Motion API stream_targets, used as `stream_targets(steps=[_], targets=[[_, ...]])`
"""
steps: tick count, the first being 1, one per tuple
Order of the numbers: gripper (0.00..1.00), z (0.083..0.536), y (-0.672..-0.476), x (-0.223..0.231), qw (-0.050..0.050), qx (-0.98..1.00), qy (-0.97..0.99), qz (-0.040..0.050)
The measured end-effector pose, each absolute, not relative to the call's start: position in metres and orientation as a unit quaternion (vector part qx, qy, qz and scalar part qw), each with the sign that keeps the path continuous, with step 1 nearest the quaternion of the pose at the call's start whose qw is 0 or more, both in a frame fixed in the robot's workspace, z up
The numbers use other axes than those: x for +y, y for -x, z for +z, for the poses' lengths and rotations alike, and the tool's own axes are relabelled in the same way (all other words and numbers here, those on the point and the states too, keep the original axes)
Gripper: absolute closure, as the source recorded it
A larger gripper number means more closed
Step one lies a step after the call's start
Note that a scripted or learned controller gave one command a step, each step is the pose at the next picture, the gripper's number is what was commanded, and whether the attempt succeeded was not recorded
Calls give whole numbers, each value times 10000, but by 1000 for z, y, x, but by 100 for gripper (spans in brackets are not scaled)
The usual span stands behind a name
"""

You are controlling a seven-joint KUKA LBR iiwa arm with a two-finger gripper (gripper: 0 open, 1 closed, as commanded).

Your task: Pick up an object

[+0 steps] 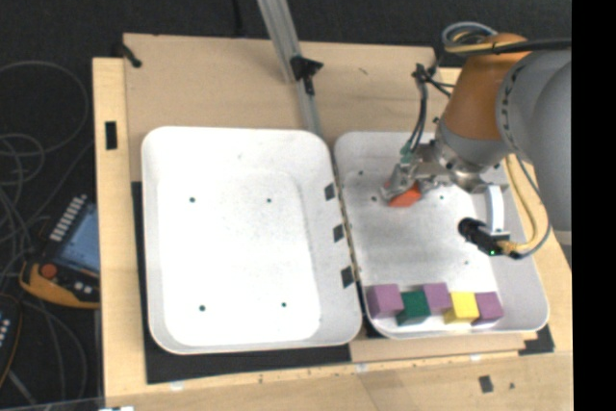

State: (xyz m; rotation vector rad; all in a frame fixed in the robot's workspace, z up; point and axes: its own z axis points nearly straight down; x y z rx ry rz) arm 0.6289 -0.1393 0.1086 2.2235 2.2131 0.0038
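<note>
Nearest the camera, along the front wall of the right shallow white plastic bin (525,298), sits a row of small blocks, well below the fingers: a purple foam cube (385,298), a dark green block (414,307) touching it, another purple block (436,295) behind, a yellow cube (466,306), and a further purple cube (488,305) at the row's right end. All lie apart from the arm.

Farther back, in the middle of the same bin, a black fitting with a green light (478,235) hangs off the arm's wrist, to the lower right of the fingers. The grey two-finger gripper (402,185) is lowered close to the bin floor in its upper half. A small orange-red object (406,196) sits directly at the tips, touching or just beneath them; whether it is actually clamped between the fingers cannot be told, nor whether they are spread or closed.

To the left of the fingers lies the left white bin (164,159), its right rim just beside the right bin. Behind the fingers, the orange band of the arm (478,106) rises, and a slanted metal pole (274,5) stands on the wooden tabletop (212,72) beyond both bins.
</note>
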Motion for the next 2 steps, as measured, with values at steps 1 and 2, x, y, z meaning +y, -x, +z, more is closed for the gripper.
stream_targets(steps=[1, 2], targets=[[100, 203, -645, -57, 31, 7102, -7039, 37], [100, 196, -659, 50, -8, 7106, -7036, 14]])
